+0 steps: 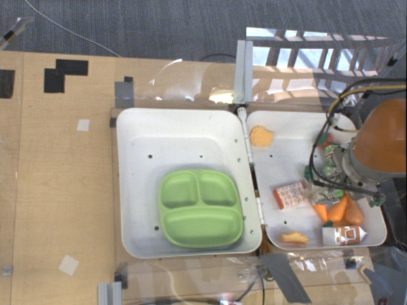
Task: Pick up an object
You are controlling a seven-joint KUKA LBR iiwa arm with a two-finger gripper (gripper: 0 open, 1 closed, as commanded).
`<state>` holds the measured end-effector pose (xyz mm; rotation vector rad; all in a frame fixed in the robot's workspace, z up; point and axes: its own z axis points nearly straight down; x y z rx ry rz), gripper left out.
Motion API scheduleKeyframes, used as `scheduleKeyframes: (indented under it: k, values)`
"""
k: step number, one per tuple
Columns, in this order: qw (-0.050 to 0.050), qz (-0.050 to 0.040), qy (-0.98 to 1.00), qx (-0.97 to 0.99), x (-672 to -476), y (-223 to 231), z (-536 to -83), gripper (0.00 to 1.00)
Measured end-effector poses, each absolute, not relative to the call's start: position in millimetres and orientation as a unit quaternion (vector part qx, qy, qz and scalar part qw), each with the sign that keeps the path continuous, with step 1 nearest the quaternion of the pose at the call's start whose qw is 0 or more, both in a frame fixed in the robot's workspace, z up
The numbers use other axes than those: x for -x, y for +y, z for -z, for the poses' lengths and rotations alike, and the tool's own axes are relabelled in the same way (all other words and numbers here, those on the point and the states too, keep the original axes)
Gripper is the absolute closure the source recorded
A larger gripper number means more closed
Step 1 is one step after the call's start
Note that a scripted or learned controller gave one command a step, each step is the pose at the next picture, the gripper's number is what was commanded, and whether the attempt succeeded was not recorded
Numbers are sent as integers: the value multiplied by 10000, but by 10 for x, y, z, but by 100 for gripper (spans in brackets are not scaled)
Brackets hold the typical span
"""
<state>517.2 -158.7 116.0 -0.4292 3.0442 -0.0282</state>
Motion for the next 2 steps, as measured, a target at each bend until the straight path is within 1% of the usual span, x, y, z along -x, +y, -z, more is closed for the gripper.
scheduleKeyframes:
  k: [1,2]
  values:
    - [114,22,9938,1109,-5620,-1115,-2601,100]
    - [90,13,9979,646,-6636,-1325,-3295,100]
